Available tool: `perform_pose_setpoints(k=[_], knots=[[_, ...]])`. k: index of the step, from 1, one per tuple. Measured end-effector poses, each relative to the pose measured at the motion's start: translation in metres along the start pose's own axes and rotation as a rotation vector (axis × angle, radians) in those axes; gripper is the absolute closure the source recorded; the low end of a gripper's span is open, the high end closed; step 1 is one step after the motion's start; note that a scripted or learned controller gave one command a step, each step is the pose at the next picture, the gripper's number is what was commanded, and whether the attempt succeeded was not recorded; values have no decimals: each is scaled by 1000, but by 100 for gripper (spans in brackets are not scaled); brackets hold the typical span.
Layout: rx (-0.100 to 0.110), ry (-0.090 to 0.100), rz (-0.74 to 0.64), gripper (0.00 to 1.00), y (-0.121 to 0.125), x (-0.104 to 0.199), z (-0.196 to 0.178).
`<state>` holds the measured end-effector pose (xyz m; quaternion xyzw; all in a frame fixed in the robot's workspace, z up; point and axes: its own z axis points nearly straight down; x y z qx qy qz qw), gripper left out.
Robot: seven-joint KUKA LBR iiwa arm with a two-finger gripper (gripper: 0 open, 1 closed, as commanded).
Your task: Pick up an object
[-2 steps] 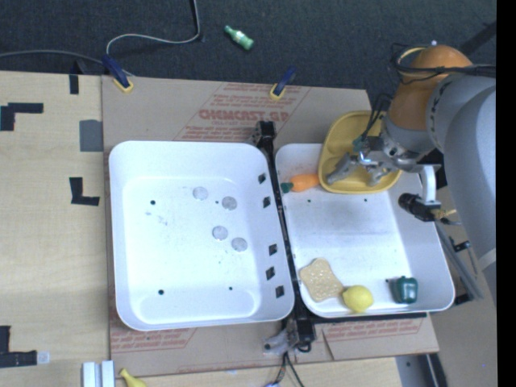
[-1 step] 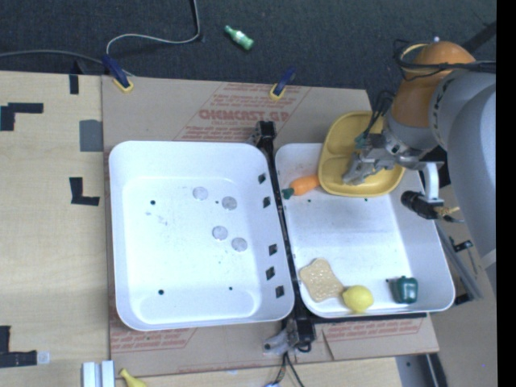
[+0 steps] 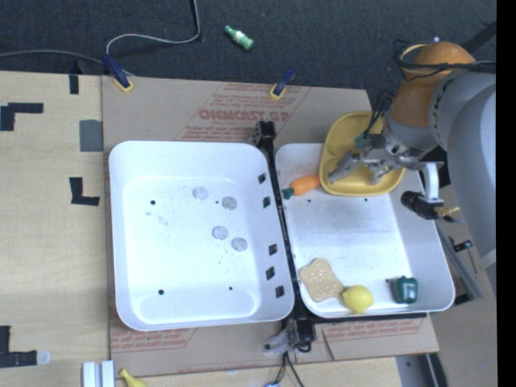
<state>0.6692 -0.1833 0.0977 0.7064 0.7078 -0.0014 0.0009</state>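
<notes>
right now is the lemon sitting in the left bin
No, the lemon lies near the front of the right bin, between the slice of bread and a small green object.

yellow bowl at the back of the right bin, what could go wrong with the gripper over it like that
The yellow bowl sits tilted over the right bin's back rim, so a push from the gripper could tip it out rather than lift it. The orange carrot lies against the bowl's lower edge and may get knocked or dragged along.
</notes>
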Motion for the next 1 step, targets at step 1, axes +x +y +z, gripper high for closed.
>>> perform_pose_setpoints(k=[1], knots=[[-4, -17, 6, 0, 0, 21, 6]])
